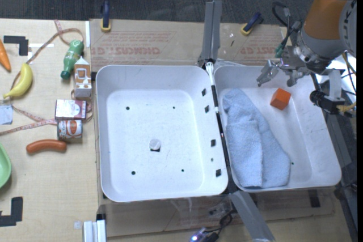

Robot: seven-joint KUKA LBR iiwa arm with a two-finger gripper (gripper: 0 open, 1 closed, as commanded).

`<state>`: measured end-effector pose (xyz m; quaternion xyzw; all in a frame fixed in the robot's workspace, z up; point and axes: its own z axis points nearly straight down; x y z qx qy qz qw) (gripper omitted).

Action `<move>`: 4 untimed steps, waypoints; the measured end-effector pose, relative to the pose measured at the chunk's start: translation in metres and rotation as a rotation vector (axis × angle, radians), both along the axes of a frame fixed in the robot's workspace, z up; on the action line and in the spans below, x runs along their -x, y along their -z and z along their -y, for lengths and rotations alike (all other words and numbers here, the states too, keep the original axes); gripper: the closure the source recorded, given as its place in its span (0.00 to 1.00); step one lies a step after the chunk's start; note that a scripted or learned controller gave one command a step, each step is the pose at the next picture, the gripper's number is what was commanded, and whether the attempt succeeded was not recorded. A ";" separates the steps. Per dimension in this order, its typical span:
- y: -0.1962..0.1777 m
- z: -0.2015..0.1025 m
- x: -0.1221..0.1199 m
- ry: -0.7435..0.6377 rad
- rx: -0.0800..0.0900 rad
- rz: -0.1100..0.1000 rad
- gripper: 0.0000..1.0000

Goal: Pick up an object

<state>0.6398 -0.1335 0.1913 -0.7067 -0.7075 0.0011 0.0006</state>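
An orange block [280, 98] lies in the right bin [317, 144], near its far edge. Beside it, a crumpled light blue towel [252, 141] stretches along that bin's left half. A small pale round object [155, 145] rests on the floor of the left bin [113, 122]. My gripper [278, 77] hangs just beyond the orange block, slightly above it. Its fingers are spread open with nothing between them.
Left of the bins, the wooden bench holds a banana [19, 81], a carrot [4, 57], a green bottle [71, 56], a small carton [83, 80], a can [70, 129], a sausage [46, 147] and a measuring tape [39, 49]. A grey divider post [211, 31] rises between the bins.
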 end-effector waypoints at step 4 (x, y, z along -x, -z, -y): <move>0.004 0.040 -0.017 -0.225 0.001 0.003 1.00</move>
